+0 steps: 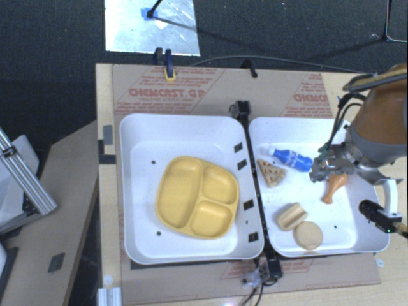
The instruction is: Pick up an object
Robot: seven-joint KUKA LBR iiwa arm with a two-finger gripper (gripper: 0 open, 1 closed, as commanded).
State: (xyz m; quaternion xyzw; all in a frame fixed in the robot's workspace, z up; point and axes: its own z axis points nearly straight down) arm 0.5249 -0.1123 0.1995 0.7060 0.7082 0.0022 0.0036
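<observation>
The gripper (324, 169) sits low in the right bin (280, 238), at the right middle of the frame, with the orange-banded arm (382, 116) rising behind it toward the right edge. Whether the fingers are open or closed cannot be told; they are dark and bunched together from this angle. An orange drumstick-shaped toy (334, 187) lies tilted just below and right of the gripper, its upper end touching or nearly touching the gripper's tip. A blue bottle (290, 159) lies just left of the gripper, its near end close beside it. Further left rests a brown pizza-slice piece (271, 172). Toward the lower part of that bin lie a tan bread roll (290, 215) and a round tan disc (308, 234). The left bin (137, 190) holds a yellow divided plate (196, 196). Both bins rest on the tabletop (191, 88).
</observation>
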